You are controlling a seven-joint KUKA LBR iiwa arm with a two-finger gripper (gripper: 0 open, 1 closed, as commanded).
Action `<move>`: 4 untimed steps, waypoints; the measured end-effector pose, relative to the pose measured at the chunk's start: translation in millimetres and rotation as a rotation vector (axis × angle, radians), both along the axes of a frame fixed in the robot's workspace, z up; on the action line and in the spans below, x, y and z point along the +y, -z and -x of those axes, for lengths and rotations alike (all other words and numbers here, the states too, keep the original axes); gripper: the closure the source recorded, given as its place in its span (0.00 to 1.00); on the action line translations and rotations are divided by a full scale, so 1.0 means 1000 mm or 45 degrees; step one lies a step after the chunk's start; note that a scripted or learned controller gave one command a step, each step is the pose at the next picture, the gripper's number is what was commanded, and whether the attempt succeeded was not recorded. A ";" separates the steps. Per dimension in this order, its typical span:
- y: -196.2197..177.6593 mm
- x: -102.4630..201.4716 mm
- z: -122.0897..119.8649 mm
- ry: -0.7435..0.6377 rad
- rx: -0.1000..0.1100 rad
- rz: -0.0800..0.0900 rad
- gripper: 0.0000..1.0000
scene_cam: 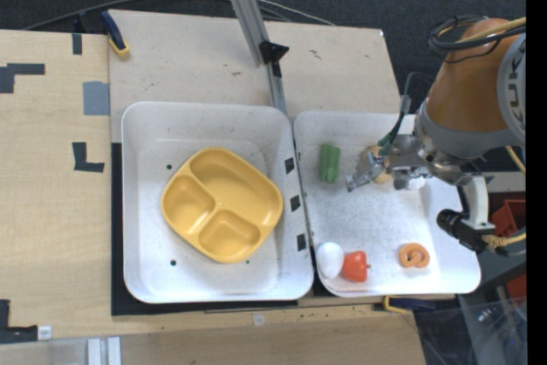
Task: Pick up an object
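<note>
- Right of centre, over the right bin, we see the gripper; whether its jaws are released or clenched, we cannot tell.
- Just left of it lies the green object, unlifted.
- We judge nothing picked yet: the grasp and lift remain.

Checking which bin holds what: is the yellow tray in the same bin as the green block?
No, the yellow tray lies in the left bin, while the green block sits in the right bin.
</note>
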State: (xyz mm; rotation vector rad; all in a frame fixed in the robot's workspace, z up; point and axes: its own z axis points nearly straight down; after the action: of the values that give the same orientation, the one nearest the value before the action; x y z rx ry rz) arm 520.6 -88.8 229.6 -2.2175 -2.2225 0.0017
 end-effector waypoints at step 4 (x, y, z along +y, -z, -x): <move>0.141 -0.006 -0.002 0.002 -0.002 0.002 0.00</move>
State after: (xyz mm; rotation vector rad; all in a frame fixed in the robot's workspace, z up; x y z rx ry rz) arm 522.7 -95.1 88.2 -2.2208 -2.2225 0.0021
